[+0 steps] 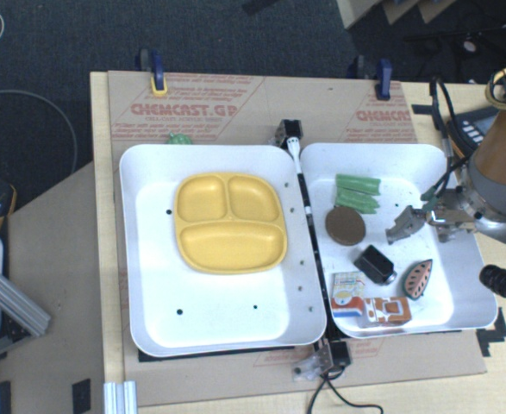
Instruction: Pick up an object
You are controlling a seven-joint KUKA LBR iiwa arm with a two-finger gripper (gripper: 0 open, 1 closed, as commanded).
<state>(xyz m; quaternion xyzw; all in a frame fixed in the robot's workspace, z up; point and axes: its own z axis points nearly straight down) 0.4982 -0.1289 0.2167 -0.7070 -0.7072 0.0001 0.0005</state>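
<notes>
Dark carpeted floor all around, and on it a bench topped with a brown board (235, 102) printed in red lettering.

Lying in the right bin (425, 158), all loose and none lifted:
- Brown round disc (346, 225) at 9 o'clock of that bin, flat on the floor of it.
- Green ribbed piece (357, 191) at 11 o'clock, just beside the disc and possibly touching its upper edge.
- Small black block (376, 264) near the middle toward 6 o'clock, turned at a slant, apart from the disc.
- Orange and dark oval piece (418, 279) at 5 o'clock, near the block but not touching it.
- White, red and orange packet (369, 302) at 6 to 7 o'clock, against the near rim, just below the block.

Hovering over the bin's 3 o'clock side, the gripper (405, 225), pointed toward 9 o'clock, between the disc and the bin's right wall. Nothing seen in its grasp. Jaw width: cannot tell from this slant. Behind it, at 3 o'clock of the frame, the grey arm with its orange band (501, 158).

Further out, at 9 o'clock of the bench, the left bin (140, 257), holding a yellow divided plate (231, 222) at its centre toward 12 o'clock. Clipped to the board's far edge, two blue clamps, one at 11 o'clock (156, 63), one at 1 o'clock (383, 74).
</notes>
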